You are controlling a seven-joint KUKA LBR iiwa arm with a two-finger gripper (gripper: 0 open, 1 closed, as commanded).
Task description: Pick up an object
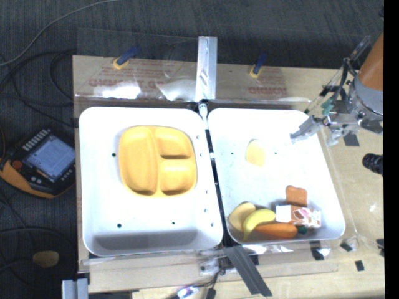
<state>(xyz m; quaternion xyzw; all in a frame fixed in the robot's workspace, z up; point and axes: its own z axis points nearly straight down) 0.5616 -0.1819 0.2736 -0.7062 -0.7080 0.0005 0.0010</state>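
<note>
At the near edge of the right bin (330,185) lies a huddle of small things: a yellow banana (257,218), a rounded yellowish piece (238,213) touching it, an orange carrot (275,231) lying crosswise along the near wall, a small printed carton (300,216) just beside the carrot, and a brown piece (297,195) a little behind them. That makes five in the huddle, one of each. Farther in, alone on the bin floor, sits one pale yellow piece (255,152), well apart from the rest.

In the left bin (93,185) rests one yellow divided tray (157,160), with three compartments.

The pincer (312,126) hangs at the far right rim of the right bin, its fingers slanting toward the view's left and looking spread, with nothing between them. From it, the lone pale piece lies to the left and slightly nearer, the closest candidate; the huddle lies well nearer the camera. The carrot's long axis runs left to right, so a grasp there would likely need the fingers turned across it.
</note>
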